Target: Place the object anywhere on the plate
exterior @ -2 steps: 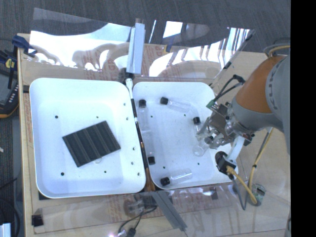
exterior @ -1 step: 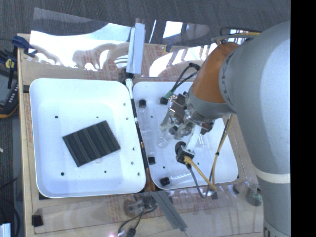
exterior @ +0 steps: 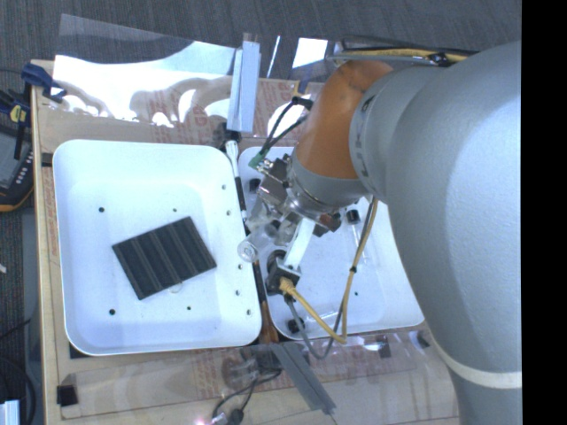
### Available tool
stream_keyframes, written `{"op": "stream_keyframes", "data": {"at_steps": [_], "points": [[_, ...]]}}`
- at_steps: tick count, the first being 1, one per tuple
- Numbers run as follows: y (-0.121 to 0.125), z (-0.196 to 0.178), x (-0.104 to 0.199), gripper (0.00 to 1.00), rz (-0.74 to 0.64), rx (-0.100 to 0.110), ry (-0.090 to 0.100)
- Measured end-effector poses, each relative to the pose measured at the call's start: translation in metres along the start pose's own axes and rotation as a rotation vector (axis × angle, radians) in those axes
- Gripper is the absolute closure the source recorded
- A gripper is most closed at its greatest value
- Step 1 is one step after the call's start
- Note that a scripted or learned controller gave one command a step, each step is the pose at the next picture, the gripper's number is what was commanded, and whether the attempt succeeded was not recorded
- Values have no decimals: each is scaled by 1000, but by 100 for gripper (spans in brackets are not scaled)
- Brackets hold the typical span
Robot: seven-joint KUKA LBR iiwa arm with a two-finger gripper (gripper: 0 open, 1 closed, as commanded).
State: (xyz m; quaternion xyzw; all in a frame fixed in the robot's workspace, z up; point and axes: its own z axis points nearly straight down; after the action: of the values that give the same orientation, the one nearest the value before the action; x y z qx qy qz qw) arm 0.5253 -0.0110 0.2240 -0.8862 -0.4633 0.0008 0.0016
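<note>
Well, we're looking down on both bins, and the dark ribbed plate [exterior: 164, 257] lies flat on the floor of the left bin [exterior: 97, 171], a little below its centre. It is turned at a slant, so its ridges run diagonally, and its whole ridged top is in plain sight. A few small dark dots [exterior: 101, 210] mark the white floor around it.

Over on the right, the grey arm [exterior: 443, 175] comes in big and covers most of the right bin [exterior: 394, 304], with the orange band [exterior: 341, 118] just above the wrist. The gripper [exterior: 270, 233] hangs low at the left edge of that right bin, just beside the walls where the two bins meet, and well apart from the plate.

Is it open or closed? I cannot tell from this angle, because the wrist hardware is in the way.

As for the object to be placed, I cannot pick it out, since the arm hides much of the right bin's floor.

Both bins sit side by side on the pale wooden bench [exterior: 133, 124].
</note>
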Motion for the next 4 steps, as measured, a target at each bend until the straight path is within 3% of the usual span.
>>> {"op": "stream_keyframes", "data": {"at_steps": [1, 2, 3, 4], "points": [[30, -11, 97, 100, 128, 1, -3], [20, -70, 147, 100, -218, -1, -1], [-7, -191, 237, 100, -551, -3, 0], [-7, -102, 175, 100, -542, 2, -5]]}}
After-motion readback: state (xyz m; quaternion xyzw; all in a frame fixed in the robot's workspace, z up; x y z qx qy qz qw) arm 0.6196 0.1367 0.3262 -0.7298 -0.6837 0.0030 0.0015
